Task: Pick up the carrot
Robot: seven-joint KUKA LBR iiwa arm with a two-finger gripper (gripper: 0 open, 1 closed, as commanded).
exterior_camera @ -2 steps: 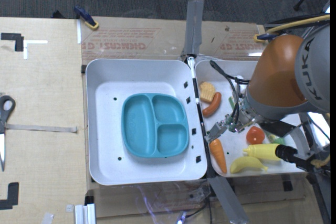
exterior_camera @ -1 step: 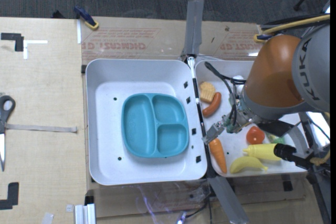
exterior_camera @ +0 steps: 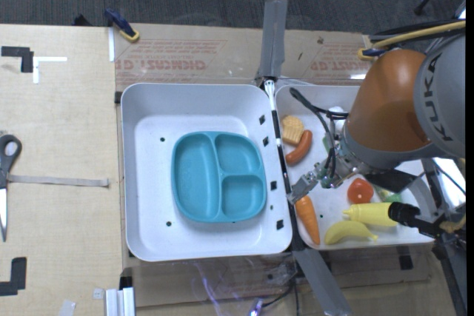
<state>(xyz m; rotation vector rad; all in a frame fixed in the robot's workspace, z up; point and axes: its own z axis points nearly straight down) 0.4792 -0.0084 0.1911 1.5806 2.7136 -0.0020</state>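
The orange carrot [exterior_camera: 308, 220] lies lengthwise in the right bin [exterior_camera: 320, 91], against its left wall near the front, thick end pointing away from me. My gripper [exterior_camera: 315, 180] hangs just above and behind the carrot's thick end, low in the bin, under the arm's orange band [exterior_camera: 389, 111]. Nothing is visibly lifted from the bin floor.
Around the carrot in the right bin are a red sausage [exterior_camera: 299, 149], a waffle piece [exterior_camera: 293, 130], a red tomato [exterior_camera: 361, 191], a banana [exterior_camera: 349, 234] and a yellow corn-like piece [exterior_camera: 370, 213]. The left bin [exterior_camera: 141, 181] holds a teal divided plate [exterior_camera: 219, 176].
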